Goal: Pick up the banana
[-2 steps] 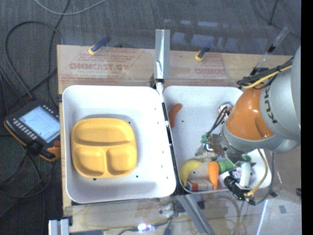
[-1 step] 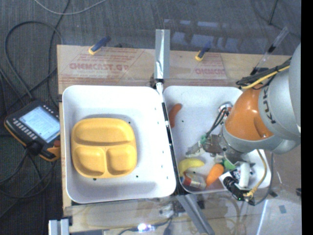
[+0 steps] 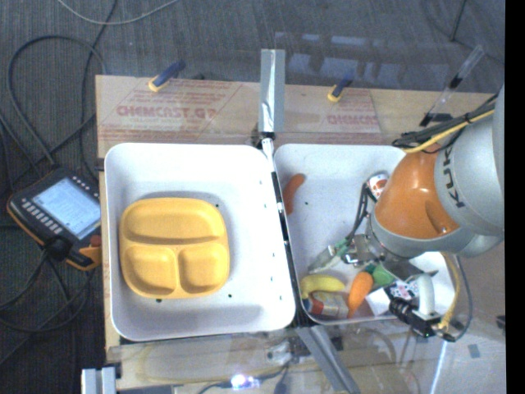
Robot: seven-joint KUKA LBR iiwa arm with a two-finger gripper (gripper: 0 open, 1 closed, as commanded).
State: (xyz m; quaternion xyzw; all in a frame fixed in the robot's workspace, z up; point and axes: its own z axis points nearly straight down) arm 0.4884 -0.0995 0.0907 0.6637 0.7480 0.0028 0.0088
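Note:
The yellow banana (image 3: pixel 322 285) lies near the front left corner of the right bin (image 3: pixel 328 164), curved and flat on the floor. My gripper (image 3: pixel 351 251) hangs low over that bin, just above and to the right of the banana. The orange wrist band (image 3: pixel 417 205) covers most of the gripper from above. Nothing yellow shows lifted off the bin floor.
An orange carrot (image 3: pixel 359 290) lies right beside the banana, with a small can (image 3: pixel 330 307) in front and a green piece (image 3: pixel 382 274) to the right. A reddish sausage (image 3: pixel 293 189) rests by the bin's left wall. The left bin (image 3: pixel 131 167) holds a yellow divided tray (image 3: pixel 174 246).

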